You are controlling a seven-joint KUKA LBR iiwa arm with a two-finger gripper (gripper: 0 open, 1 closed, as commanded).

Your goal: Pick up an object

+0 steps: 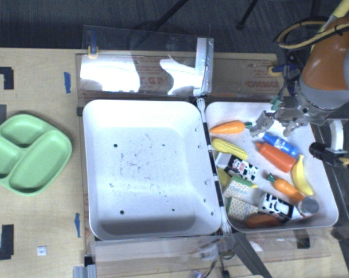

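From above, the gripper [277, 120] hangs over the back of the right bin [328, 216], its fingers spread with nothing between them. Just in front of it lie a blue bottle [280, 144] and an orange bottle [274, 156]. A carrot [227, 128] lies to the gripper's left, a banana [302, 176] nearer the bin's right wall.

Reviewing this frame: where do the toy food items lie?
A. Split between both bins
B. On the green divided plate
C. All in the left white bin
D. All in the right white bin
D. The carrot, corn cob, banana and the rest are heaped in the right bin, below the gripper; the left bin and the green plate hold none of them.
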